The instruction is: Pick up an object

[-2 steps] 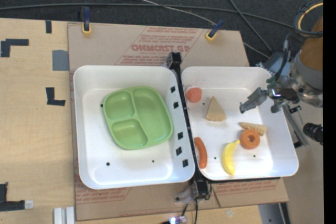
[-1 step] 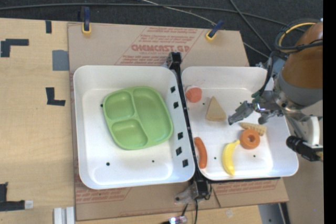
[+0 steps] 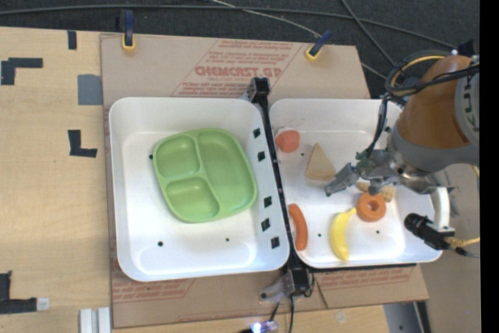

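tool [image 3: 355, 182] fingers spread apart, holding nothing, just beside the orange ring [image 3: 372, 208] in the right bin [image 3: 343, 111].

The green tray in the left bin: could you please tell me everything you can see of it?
The green tray is a light green plate that looks like moulded plastic, roughly rectangular with rounded corners. Raised ridges split it into three compartments, two above and one wider below, all bare. It lies flat and right side up, turned slightly askew, near the middle of the left bin, resting on the bin's floor. Nothing else touches it.
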Tool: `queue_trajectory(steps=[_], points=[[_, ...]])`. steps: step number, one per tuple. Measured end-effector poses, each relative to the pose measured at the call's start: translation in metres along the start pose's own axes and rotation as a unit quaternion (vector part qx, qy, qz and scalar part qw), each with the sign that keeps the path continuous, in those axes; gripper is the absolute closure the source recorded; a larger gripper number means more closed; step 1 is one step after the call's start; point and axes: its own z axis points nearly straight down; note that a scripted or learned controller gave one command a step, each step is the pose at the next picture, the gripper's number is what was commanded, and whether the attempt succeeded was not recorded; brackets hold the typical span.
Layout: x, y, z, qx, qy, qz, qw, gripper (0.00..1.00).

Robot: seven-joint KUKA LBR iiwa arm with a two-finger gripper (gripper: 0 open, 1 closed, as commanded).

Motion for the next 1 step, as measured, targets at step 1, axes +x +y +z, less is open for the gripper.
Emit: queue_trajectory(steps=[1], points=[[-0.0031,0.0008,0.0587,-0.007,-0.002,-0.001,1.0000,0.00]])
